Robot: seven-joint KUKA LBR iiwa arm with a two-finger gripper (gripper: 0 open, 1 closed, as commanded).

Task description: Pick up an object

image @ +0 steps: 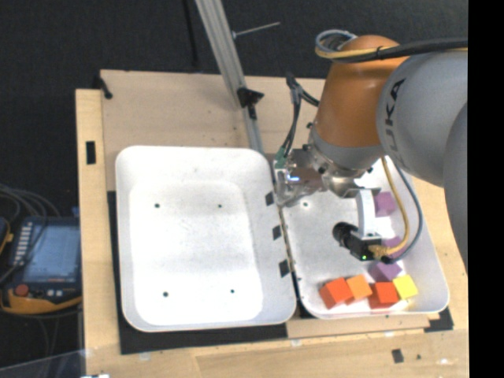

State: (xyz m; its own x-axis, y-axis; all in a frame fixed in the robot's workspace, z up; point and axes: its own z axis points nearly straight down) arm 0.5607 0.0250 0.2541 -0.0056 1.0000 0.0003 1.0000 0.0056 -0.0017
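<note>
Camera view, looking down at a slant: a row of small blocks lies along the near edge of the right bin (315, 235). From left to right they are an orange block (338, 292), a paler orange block (360, 286), a red-orange block (384, 294) and a yellow block (406, 287), packed close together. A purple block (386, 270) sits just behind the row. A second purple block (385, 204) lies farther back, partly covered by wrist gear.

The gripper (295, 181) sits at the bin's far left corner, beside the wall shared with the left bin (142, 168), well apart from the row. Nothing appears to be held. Whether the claw is apart or together cannot be told, because the wrist hides it.

The task seems to be at the reaching stage, before any grasp. The next move likely calls for travelling toward the near edge and settling over a block with free sides, such as one at an end of the row.

The grey and orange arm (378, 93) covers the bin's far right, so whatever lies beneath it stays unknown.
</note>
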